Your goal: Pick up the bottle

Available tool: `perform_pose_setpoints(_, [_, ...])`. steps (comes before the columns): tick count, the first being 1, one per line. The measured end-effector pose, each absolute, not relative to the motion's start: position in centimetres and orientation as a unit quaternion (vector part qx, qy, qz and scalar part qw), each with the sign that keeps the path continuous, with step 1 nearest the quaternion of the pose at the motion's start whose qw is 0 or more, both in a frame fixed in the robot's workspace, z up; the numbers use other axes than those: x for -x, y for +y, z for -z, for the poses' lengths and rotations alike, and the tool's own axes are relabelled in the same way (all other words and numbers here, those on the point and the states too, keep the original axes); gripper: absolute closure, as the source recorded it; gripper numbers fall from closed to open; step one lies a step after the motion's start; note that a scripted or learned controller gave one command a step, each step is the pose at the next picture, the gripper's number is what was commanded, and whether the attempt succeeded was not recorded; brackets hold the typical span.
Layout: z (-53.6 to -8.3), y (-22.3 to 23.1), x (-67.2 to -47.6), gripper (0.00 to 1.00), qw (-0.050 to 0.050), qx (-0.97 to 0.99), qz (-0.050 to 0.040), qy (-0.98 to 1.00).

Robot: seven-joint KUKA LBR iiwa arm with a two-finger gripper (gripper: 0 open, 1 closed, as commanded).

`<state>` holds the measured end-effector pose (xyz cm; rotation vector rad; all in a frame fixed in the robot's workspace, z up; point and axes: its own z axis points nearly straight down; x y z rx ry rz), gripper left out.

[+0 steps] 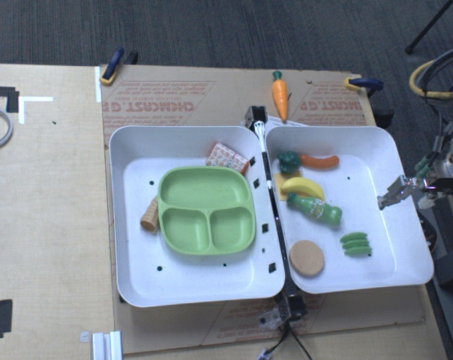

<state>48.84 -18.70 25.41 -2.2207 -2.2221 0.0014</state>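
The bottle is green with a label and lies on its side near the middle of the right bin, its cap end pointing toward the lower right. It rests just below a yellow banana. My gripper hangs over the right bin's right side, close to the rim, well to the right of the bottle and apart from it. Nothing shows in the gripper.
The right bin also holds a broccoli piece, an orange sausage, a round tan cookie and a green pea pod. The left bin holds a green divided plate, a cracker box and a bread piece. A carrot lies behind the bins.
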Motion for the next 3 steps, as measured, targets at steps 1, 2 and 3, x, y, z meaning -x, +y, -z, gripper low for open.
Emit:
perform_pose_setpoints(1, [-9.2,-17.3,-49.2,0.00,0.000,0.777,-0.0004,-0.629])
perform_pose_setpoints(2, [-10.1,-17.4,-49.2,1.00,0.000,0.778,-0.0006,-0.628])
perform_pose_setpoints(3, [-21.0,-11.6,-50.1,1.00,0.000,0.830,-0.0008,-0.557])
